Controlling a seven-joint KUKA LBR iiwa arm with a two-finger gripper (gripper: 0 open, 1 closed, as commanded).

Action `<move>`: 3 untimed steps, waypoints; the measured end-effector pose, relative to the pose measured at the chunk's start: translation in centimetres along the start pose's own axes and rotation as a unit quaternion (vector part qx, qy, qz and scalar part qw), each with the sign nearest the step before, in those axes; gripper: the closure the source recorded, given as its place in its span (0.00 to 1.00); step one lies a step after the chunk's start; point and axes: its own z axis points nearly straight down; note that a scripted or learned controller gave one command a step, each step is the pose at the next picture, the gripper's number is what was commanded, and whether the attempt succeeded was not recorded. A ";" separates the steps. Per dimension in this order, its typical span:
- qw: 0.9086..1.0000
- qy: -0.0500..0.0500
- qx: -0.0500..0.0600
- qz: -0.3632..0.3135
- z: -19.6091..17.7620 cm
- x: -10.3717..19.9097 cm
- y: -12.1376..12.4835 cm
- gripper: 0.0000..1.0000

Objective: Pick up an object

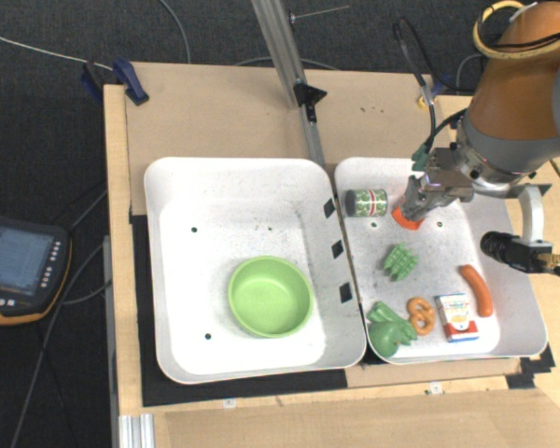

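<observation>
In the right bin [532, 329], past the near carton [457, 317], pretzel [420, 314] and sausage [476, 289], a half-hidden orange object [407, 218] lies under the claw [420, 205], beside a can [366, 202]; whether the claw is clenched I cannot tell.

We see a small orange piece [408, 218] low in the right bin's upper part, partly hidden, beside a can [366, 202].

Grey arm [509, 147], orange wrist band
</observation>
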 end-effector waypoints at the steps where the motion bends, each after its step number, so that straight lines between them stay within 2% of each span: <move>1: 1.000 0.000 0.000 0.001 0.7 4.1 -0.8 1.00; 2: 1.000 0.000 0.001 0.000 2.0 9.4 -2.1 1.00; 3: 1.000 0.000 0.001 0.000 2.4 15.3 -1.8 1.00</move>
